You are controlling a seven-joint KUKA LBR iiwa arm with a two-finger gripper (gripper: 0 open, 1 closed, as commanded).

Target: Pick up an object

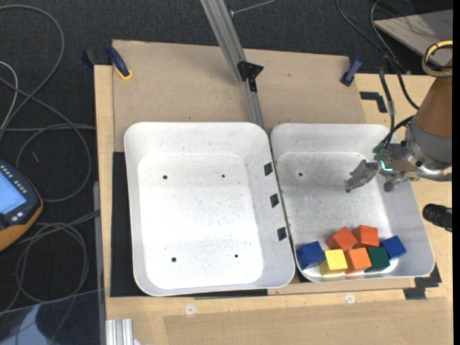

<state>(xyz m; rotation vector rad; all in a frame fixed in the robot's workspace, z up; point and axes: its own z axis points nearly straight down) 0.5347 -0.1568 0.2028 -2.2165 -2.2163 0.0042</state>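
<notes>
- The blocks (350, 250) are lying clustered in the right bin's (316, 192) near edge, the row running along that edge.
- The end effector (372, 177) is hovering over the bin's far-right part, well apart from them, fingers spread, gripping nothing.

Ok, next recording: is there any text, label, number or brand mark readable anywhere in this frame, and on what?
None can be read.
Handheld controller at the left edge: its blue screen is lit, but the content is too small and blurred to read.
Coloured blocks in the right bin: plain faces, no markings visible.
Left bin: dark dots only, no lettering.
Gripper: no legible label.
</notes>
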